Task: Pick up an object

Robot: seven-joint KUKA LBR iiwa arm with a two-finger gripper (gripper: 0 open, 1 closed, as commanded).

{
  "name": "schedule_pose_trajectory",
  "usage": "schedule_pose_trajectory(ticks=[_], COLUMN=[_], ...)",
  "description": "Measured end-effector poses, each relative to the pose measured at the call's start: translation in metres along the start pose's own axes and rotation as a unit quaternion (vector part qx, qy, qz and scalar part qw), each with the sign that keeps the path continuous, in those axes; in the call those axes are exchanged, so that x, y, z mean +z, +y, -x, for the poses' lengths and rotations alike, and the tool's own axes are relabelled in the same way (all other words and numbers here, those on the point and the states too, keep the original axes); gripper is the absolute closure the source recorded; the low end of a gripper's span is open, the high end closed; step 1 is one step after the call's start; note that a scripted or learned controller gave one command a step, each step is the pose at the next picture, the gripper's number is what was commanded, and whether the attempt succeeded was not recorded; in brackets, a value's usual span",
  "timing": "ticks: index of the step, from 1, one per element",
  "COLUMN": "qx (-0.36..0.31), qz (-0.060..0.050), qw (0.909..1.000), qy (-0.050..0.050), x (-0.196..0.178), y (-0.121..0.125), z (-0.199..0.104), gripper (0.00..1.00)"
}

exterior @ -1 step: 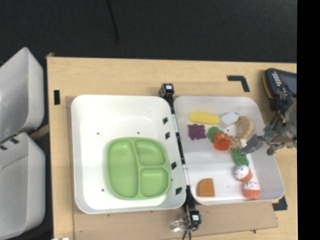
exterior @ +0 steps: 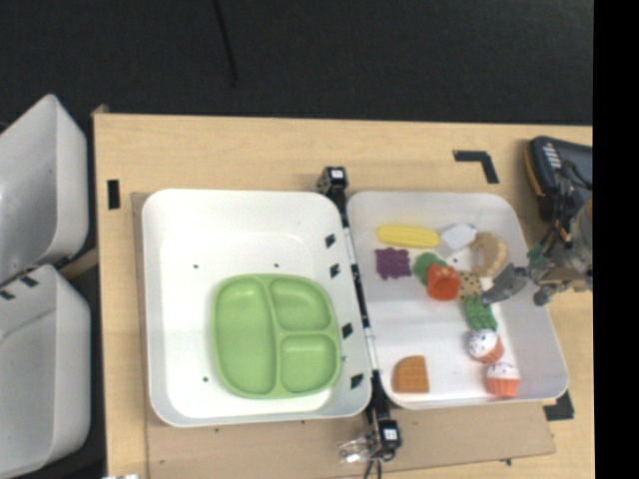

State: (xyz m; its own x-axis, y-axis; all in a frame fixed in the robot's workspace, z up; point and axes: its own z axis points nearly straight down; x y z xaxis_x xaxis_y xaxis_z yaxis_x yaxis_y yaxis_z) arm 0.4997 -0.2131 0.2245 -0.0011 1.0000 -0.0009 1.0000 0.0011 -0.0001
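One yellow corn cob (exterior: 407,236) lies lengthwise left-to-right in the right bin (exterior: 539,357) (fingers' state: cannot tell).

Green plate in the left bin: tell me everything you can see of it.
The green plate is light green, looks like matte plastic, with rounded corners and three compartments: one long on its left, two smaller on its right. It lies flat, right way up, in the left bin toward the near right. Nothing lies in it.

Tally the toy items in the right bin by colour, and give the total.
Yellow: 1
Purple: 1
Green: 2
Red-orange: 1
White: 1
Tan: 2
Orange-brown: 1
White and red: 2
Total: 11
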Motion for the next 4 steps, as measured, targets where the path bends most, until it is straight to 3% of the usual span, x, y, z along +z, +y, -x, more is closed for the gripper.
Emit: schedule_pose_trajectory(ticks=[2, 3, 4], qx=[0.001, 0.002, 0.005], qz=[-0.002, 0.000, 0.001], qw=[1.0000, 1.0000, 1.0000], qy=[0.000, 0.000, -0.001], x=[0.106, 0.124, 0.113], y=[-0.005, -0.005, -0.004], z=[0.011, 0.012, 0.013], gripper=[0.00, 0.00, 1.00])
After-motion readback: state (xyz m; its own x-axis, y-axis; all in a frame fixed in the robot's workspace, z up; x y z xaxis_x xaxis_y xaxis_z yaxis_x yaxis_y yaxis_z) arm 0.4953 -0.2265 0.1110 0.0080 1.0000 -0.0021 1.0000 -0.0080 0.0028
